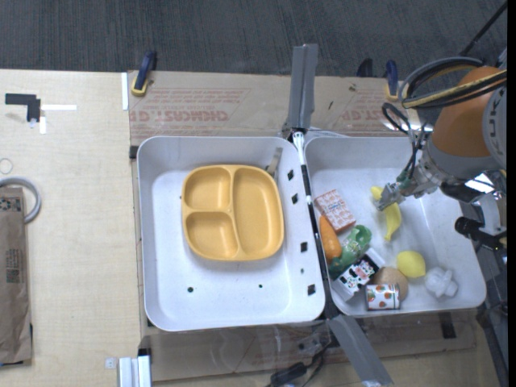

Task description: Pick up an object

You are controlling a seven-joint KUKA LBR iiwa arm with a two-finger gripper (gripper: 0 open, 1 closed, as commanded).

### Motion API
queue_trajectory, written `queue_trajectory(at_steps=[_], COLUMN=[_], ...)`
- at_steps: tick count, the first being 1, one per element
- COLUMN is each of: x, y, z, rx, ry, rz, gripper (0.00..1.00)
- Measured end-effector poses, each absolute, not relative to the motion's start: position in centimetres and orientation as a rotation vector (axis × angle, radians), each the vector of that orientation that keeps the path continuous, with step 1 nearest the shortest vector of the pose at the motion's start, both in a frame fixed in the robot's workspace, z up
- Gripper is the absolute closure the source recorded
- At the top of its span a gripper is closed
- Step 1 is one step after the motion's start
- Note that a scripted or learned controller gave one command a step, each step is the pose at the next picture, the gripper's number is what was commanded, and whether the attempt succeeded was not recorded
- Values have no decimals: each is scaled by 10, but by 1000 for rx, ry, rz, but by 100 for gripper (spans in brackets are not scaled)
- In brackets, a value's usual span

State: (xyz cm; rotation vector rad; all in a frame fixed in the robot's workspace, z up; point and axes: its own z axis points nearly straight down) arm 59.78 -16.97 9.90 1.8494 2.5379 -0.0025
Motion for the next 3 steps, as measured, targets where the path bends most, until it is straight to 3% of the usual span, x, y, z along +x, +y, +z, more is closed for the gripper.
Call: queue_trajectory(at_steps=[1, 2, 3], x=[613, 606, 573], y=[-165, -190, -150], z=[91, 109, 216], rx=[1754, 1700, 1718], ry=[2604, 2638, 2630], rz=[-2, -2, -2], gripper=[100, 100, 100])
